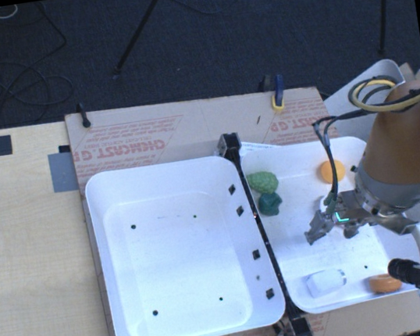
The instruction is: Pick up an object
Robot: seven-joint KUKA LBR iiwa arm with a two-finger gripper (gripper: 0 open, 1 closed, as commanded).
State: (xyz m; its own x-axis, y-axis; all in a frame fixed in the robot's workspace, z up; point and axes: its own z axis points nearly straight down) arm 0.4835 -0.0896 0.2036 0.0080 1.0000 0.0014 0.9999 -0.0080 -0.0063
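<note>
In the right bin (pixel 310 301) lie a light green lump (pixel 263 182) and a dark teal lump (pixel 269 204) near its left wall. An orange ball (pixel 331 171) sits at the back right, a pale clear block (pixel 325 282) near the front, and an orange piece (pixel 383 283) at the front right corner. My gripper (pixel 320 229) hangs over the middle of the right bin, to the right of the teal lump and above the clear block. Nothing shows between its fingers.
The left bin (pixel 107 219) stands beside the right one, split by a black divider (pixel 253 228). Both bins rest on cardboard (pixel 150 137). The arm's grey and orange body (pixel 398 157) covers the right bin's right side. A yellow-blue clamp (pixel 278 93) sits at the back.
</note>
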